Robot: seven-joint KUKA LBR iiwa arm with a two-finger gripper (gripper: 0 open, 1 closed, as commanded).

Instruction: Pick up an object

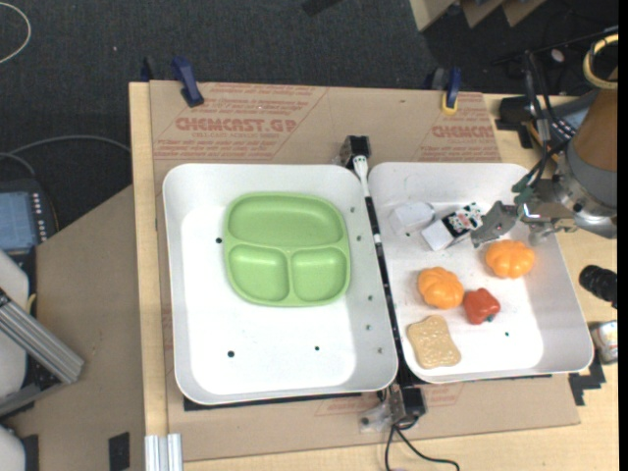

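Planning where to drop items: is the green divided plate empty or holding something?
Empty. The green plate lies flat in the left bin, and all three compartments show bare green.

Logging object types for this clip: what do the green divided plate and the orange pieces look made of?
Green divided plate: likely moulded plastic, matte, uniform colour, soft rounded edges. The two orange pieces: probably plastic or rubber toy food, smooth with a slight sheen; material uncertain.

Dark carpet floor (196, 27) — cardboard-topped bench (294, 116), cables w/ clamps.
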